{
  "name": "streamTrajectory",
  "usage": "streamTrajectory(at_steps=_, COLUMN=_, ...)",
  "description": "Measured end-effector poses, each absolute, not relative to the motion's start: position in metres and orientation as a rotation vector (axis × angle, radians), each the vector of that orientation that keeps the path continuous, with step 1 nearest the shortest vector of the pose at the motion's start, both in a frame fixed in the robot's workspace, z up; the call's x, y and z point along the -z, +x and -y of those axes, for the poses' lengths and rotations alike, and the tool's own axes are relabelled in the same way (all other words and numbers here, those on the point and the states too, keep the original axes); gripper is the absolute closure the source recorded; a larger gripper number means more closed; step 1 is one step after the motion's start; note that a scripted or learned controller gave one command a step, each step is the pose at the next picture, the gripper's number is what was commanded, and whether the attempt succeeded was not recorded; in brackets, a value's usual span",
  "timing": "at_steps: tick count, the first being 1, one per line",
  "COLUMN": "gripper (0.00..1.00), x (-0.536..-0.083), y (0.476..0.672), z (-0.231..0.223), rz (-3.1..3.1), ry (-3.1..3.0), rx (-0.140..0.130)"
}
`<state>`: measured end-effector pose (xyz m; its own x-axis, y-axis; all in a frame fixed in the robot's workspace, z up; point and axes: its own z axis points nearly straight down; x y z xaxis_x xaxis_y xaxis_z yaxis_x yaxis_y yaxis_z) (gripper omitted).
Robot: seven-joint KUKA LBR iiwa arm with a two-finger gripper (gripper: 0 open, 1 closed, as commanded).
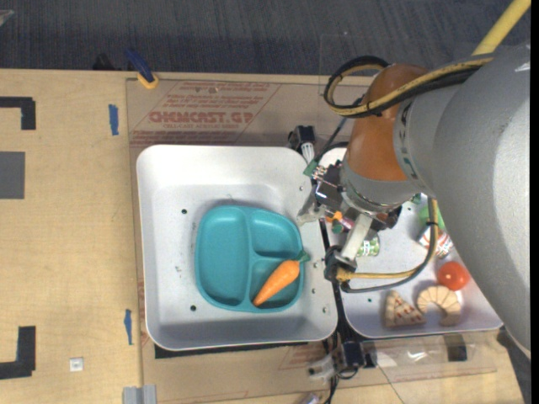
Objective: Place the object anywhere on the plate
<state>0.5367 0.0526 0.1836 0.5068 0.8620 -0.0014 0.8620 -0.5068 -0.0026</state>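
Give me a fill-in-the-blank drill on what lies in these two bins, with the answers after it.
1. The orange carrot lies on the ___ plate.
2. That plate sits in the bin on the view's ___ side.
3. The plate is divided into ___ compartments.
4. The tomato in the other bin is ___.

Missing words: teal; left; three; red.
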Motion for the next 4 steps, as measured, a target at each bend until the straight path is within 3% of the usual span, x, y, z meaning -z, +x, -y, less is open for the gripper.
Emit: streamTrajectory(at_steps=4, gripper=0.00, x=-0.1836, y=0.5367, z=-0.0526, rz=1.559, ry=-2.726, rx=-0.004)
